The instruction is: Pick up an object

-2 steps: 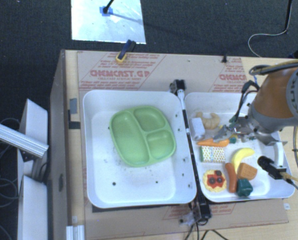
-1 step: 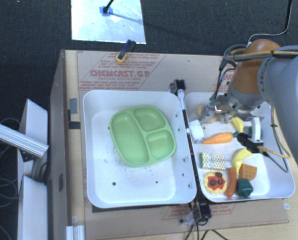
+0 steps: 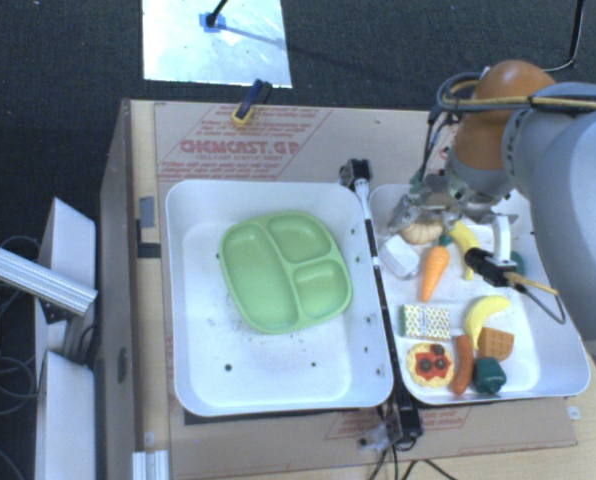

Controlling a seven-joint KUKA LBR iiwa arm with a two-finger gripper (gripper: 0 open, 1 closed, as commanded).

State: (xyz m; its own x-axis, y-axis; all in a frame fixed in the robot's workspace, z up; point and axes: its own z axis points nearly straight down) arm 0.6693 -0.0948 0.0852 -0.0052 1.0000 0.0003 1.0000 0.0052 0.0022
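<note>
The gripper [image 3: 440, 211] hangs low over the far end of the right-hand shallow white bin [image 3: 563, 373], at the tabletop's far right corner. How it is set, and whether it has hold of anything, cannot be told from here, since the grey wrist and orange band cover it.

Just under the gripper lies a small tan lumpy toy food piece [image 3: 421, 234], touching or nearly touching it. Beside that, toward the bin's left wall, is a white block [image 3: 399, 257]. An orange plastic carrot [image 3: 433, 271] lies just nearer the front, and a yellow curved piece [image 3: 464, 237] sits to its right.

Further toward the front edge are a yellow plastic banana [image 3: 485, 314], a white checked cracker-like square [image 3: 426, 320], a tan waffle-like square [image 3: 495, 343], a round toy pizza with red topping [image 3: 432, 364], a slim orange stick [image 3: 463, 364] and a dark green chunk [image 3: 489, 376].

The left-hand white bin [image 3: 203, 368] carries a pale green three-compartment plastic plate [image 3: 284, 271], well apart from the gripper.
</note>
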